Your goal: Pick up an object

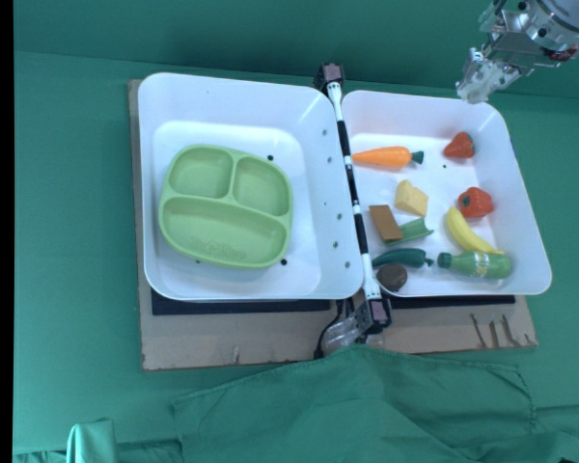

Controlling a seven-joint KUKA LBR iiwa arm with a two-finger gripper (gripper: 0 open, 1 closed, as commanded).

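The metal tool (482, 78), grip state unclear, hangs above the right shallow white plastic bin's (517, 176) far corner, probably because its small plastic strawberry (459, 146) sits nearest.

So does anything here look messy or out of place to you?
Nothing stands out. The toy foods lie loose inside the right bin, none spilled over its rim, and the green divided plate sits flat in the left bin.

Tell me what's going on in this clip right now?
A grey robot arm's tool hovers above the far corner of the right white bin, carrying nothing visible. That bin holds toy food: an orange carrot, a yellow banana, a green bottle and others. A green divided plate sits in the left white bin.
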